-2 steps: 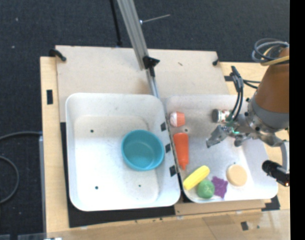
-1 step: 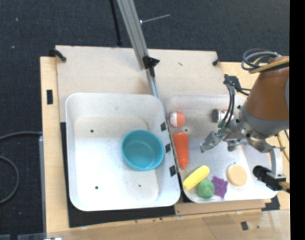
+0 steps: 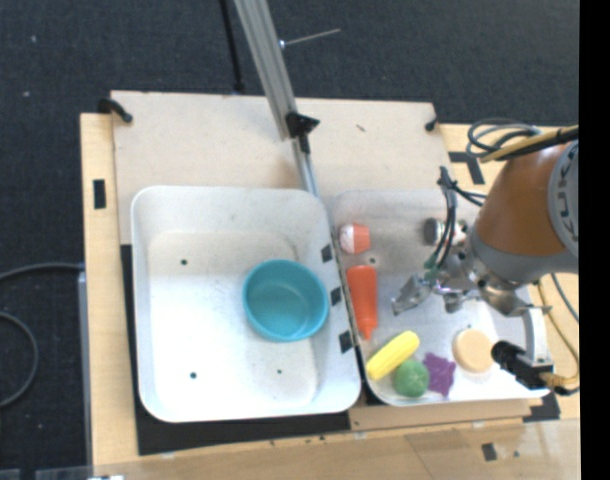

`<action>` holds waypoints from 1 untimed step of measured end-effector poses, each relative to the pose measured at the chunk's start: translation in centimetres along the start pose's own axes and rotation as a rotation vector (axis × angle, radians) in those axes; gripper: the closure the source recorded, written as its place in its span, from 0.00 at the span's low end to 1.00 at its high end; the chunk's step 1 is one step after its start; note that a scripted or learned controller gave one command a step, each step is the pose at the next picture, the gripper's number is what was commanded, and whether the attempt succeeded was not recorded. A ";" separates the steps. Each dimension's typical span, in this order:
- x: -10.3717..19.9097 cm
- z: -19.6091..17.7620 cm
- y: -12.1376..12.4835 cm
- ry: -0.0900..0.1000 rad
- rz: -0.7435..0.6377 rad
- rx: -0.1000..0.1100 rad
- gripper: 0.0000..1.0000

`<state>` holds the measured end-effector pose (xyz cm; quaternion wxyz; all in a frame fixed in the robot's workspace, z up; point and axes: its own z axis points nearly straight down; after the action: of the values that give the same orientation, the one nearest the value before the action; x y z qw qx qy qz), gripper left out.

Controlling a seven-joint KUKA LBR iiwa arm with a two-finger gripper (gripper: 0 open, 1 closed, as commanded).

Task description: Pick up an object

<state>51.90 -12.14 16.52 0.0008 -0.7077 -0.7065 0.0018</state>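
Gripper (image 3: 413, 295): hovering inside the right bin (image 3: 385, 213), fingers spreading apart, pinching nothing.
Carrot (image 3: 362, 299): lying just left of the gripper, along the bin's left wall.
Corn (image 3: 393, 355): resting nearer, touching the green ball (image 3: 412, 379).
Blue bowl (image 3: 285, 300): sitting in the left bin (image 3: 185, 218).

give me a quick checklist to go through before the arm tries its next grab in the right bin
1. Gripper is over the right bin, where the objects lie: ok.
2. Nothing visibly held between the fingers: ok, as far as this view tells.
3. Finger opening wide enough for a grab: cannot tell, too small and dark to read.
4. Nearest target free to grasp: the orange carrot lies against the bin's left wall, so not ok for an easy pinch.
5. Yellow corn, green ball and purple toy are crowded together: not ok for a clean single pick.
6. Blue bowl sits apart in the left bin: ok.
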 end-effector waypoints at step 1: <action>0.7 5.0 0.2 -0.005 0.003 -0.005 0.00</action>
<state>52.09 -11.48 11.50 -0.0024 -0.7089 -0.7053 0.0018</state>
